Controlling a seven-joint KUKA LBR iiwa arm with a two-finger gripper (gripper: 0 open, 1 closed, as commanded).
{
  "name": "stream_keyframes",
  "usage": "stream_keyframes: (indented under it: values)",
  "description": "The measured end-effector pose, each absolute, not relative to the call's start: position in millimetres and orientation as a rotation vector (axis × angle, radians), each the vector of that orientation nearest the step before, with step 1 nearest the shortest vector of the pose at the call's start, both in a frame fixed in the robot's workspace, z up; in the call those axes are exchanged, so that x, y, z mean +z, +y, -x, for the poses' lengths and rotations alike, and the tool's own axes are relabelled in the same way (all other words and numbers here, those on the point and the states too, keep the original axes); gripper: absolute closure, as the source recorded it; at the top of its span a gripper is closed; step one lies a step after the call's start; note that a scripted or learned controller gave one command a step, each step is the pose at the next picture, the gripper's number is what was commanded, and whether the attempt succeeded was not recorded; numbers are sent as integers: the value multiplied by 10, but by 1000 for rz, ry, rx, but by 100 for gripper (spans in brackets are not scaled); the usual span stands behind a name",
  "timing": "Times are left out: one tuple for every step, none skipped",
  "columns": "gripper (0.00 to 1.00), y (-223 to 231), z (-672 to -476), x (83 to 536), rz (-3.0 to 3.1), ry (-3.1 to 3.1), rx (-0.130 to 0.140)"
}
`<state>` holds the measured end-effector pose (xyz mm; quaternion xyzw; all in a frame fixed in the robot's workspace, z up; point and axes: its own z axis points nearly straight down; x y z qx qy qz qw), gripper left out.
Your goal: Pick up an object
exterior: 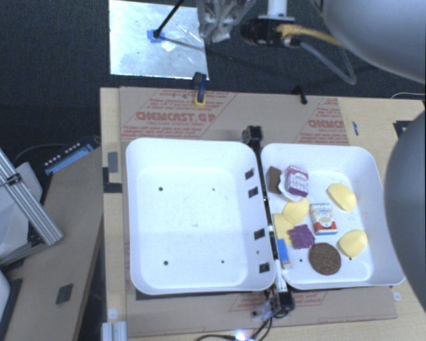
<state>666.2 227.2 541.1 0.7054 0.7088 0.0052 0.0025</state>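
Pincer [223,20] of mine sits way up at the top of the camera view, past the bench's far edge and well apart from both bins, and honestly I can't tell if it's open or closed from here. Nothing is in it that I can see. All the stuff to pick lies in the right bin [373,166]: a purple cup [296,181], a small box [323,218], a brown disc [325,258] near the front, plus three yellow lumps, one [342,196] just beside the box. Left bin [133,200] sits right next to it
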Motion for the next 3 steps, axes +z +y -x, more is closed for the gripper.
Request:
stream_keyframes:
  values:
    - [100, 778, -6688, 5207, -2233, 2206, -3]
    - [100, 1490, -6518, 3440, -2219, 2237, -17]
    - [100, 1677, -6680, 5458, -2206, 2221, 29]
